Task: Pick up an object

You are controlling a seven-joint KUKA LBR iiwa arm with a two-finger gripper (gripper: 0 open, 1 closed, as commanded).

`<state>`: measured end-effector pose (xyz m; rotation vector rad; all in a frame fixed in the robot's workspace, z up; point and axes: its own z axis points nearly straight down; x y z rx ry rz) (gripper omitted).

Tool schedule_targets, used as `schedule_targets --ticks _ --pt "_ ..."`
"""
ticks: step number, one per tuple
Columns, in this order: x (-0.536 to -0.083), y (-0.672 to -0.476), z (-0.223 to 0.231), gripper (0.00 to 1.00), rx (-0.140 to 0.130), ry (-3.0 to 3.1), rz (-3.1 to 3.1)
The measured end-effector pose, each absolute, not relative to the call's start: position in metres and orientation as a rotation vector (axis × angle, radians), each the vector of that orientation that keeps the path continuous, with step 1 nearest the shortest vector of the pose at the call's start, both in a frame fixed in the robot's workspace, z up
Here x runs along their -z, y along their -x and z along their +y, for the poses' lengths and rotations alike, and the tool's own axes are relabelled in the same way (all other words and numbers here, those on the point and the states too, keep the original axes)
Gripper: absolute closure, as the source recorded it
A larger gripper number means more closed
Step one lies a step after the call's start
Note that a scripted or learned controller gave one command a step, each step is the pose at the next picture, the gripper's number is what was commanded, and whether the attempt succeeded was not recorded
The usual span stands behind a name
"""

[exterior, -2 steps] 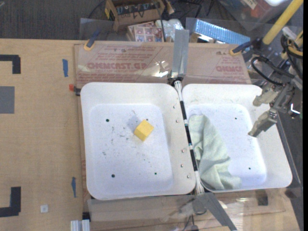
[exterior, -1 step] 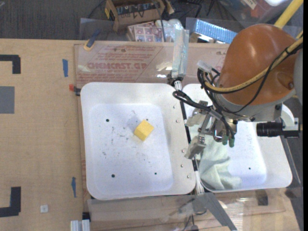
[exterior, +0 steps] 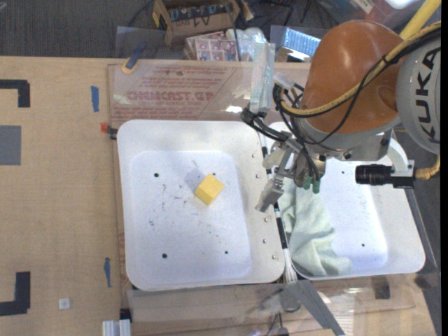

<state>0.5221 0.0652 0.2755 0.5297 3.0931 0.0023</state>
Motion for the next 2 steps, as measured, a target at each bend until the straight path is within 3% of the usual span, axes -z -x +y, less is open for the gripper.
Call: schedule_targets --ticks 1,2 --pt "-0.233 -0.480 0.057 0.00 -0.001 -0.189 3.139" --pt "-0.154 -0.492 0.107 0.00 0.002 -0.701 3.067"
